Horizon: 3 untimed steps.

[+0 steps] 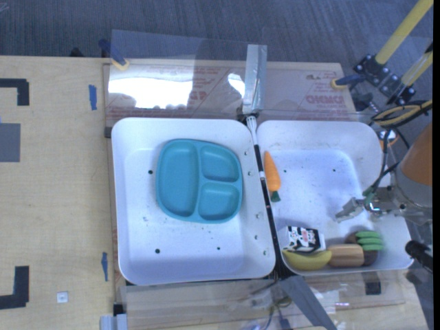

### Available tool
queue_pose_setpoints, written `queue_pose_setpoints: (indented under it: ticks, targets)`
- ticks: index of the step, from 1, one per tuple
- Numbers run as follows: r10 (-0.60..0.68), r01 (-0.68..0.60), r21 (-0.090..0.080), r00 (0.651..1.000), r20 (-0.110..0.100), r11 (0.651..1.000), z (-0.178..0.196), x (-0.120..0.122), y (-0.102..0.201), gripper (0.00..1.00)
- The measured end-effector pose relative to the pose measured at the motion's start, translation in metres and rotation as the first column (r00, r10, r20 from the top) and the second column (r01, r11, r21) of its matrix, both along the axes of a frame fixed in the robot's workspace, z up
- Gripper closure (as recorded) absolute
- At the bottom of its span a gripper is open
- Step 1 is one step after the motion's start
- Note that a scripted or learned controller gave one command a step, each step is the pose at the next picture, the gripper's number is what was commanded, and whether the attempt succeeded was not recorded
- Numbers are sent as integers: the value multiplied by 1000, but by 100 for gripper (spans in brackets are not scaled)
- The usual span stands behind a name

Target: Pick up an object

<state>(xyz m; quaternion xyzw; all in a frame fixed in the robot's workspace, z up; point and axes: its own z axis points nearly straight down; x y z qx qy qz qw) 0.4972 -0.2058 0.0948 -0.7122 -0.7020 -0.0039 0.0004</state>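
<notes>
Objects for picking lie in the right bin [323, 133]: a carrot [272, 175] with a green stem end rests against the bin's left wall, its tip pointing toward the far side. Along the near wall sits a cluster: a small black-and-white patterned item [303, 238], just beyond a banana [307, 258] that curves along the near-left corner, and touching the banana's right end a tan block-like piece [346, 255]. Just beside that block, on its far right, lie a green ridged item [369, 239] and something dark beneath it, too small to make out. The middle of this bin is bare white floor with a scatter of dark specks. The gripper [348, 210] hangs over the right part of the bin, beyond the cluster and apart from every object; its fingers [342, 214] point toward the bin's centre, look slightly parted and have nothing between them. Behind the gripper the arm [419, 163] enters from the right, with cables looping around it. The left bin [134, 205] sits touching the right bin along their shared edge and holds a teal divided plate [199, 181] with three compartments, lying flat near the bin's centre. Both bins rest on a table [48, 184] of pale wood, with black markings and blue tape bits on its left part. A clear plastic sheet [179, 81] stands behind the bins.
</notes>
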Motion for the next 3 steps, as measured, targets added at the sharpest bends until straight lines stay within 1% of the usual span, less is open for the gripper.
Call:
queue_pose_setpoints:
  ticks: [1,2,3]
  targets:
    - [95,-95,1,995,7,995,-5,-11,-1,0]
    - [99,-99,-6,995,6,995,-6,-13,3,0]
    - [-124,124,-6,992,-4,992,-4,19,46,0]
